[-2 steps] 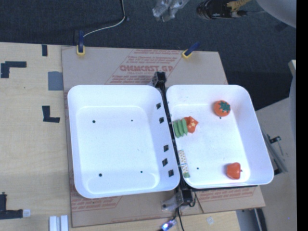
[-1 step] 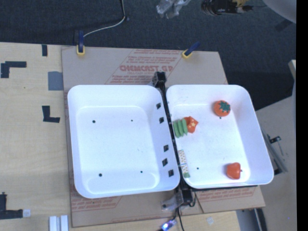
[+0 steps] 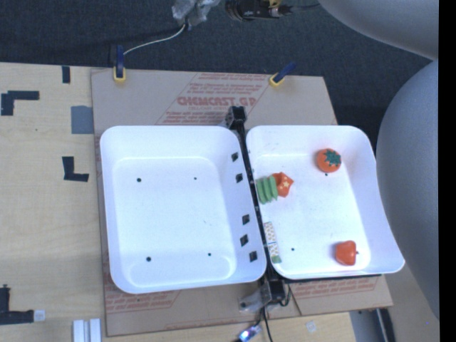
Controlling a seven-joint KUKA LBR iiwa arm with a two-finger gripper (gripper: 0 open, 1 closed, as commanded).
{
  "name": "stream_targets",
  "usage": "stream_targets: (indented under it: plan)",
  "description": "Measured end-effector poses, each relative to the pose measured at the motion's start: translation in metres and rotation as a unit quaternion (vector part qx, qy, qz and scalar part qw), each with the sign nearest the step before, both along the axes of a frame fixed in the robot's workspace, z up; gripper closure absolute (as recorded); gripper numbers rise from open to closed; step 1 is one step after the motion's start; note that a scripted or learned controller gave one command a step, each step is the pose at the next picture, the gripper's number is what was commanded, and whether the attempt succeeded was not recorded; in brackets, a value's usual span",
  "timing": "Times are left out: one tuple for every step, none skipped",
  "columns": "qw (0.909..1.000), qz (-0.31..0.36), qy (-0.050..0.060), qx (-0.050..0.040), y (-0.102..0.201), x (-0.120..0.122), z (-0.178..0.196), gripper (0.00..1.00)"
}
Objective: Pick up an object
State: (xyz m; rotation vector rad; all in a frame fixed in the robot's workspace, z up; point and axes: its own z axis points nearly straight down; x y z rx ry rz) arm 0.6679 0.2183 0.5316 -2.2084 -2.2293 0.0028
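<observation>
**Three small toys in right bin; pick not yet begun**

Right bin (image 3: pixel 360 148) holds three candidate objects; left bin (image 3: pixel 121 148) sits beside it, touching along the centre divider. Orange tomato toy (image 3: pixel 328 160) lies near the far right corner; red toy (image 3: pixel 345 253) near the front right corner; green-and-orange toy (image 3: pixel 273 187) just beside the divider wall. Gripper (image 3: pixel 194 2) at top of view, well apart from both bins; cannot tell how its fingers stand, nor that it holds anything. Judgement: all three look like light, rigid, smooth plastic; rounded shapes may slip or roll; tomato toy offers clearest access, grasp across its widest part; green-and-orange piece crowded by wall.
</observation>
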Motion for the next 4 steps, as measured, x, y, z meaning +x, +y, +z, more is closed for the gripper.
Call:
stream_targets:
  plan:
    - [1.0000, -0.002, 0.000, -0.0018, -0.004, 0.002, 0.010, 1.00]
    - [1.0000, -0.001, 0.002, -0.0025, -0.003, 0.002, 0.018, 1.00]
    - [1.0000, 0.000, 0.003, -0.0031, -0.002, 0.003, 0.026, 1.00]
    - [1.0000, 0.000, 0.003, -0.0033, -0.001, 0.003, 0.034, 1.00]
